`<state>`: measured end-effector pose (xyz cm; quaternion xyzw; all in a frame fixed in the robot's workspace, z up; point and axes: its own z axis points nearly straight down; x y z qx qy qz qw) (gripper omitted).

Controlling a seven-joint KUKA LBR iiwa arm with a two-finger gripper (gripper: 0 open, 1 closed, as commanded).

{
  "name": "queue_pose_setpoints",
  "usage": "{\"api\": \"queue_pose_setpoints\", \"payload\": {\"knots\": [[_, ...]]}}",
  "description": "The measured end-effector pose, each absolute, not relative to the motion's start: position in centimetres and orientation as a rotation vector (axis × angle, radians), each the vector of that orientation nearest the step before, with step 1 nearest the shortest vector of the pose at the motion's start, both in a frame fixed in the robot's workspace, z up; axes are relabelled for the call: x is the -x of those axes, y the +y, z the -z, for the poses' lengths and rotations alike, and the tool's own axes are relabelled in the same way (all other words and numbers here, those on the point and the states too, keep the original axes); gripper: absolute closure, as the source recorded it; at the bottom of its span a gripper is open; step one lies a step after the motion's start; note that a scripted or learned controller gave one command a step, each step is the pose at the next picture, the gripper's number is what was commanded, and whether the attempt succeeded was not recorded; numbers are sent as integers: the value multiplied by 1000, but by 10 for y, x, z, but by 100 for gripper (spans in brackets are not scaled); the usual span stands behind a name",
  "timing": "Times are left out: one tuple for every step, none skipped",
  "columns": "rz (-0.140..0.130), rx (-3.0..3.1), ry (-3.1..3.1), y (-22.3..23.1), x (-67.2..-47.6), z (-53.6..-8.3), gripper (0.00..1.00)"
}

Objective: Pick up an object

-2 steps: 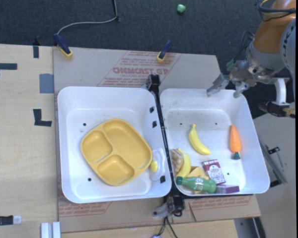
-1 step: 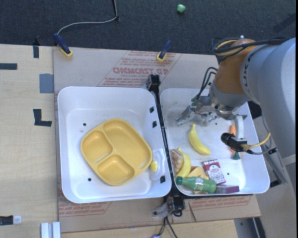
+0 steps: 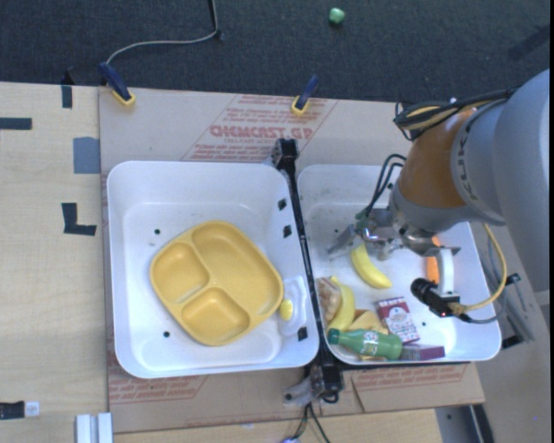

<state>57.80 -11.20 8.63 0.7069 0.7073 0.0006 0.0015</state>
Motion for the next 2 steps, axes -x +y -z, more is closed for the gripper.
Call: {"api": "queue_pose_setpoints", "payload": {"knots": [[-2, -2217, 2219, -112, -578, -96, 100], [-1, -2219, 2225, -50, -568, -184, 100]]}}
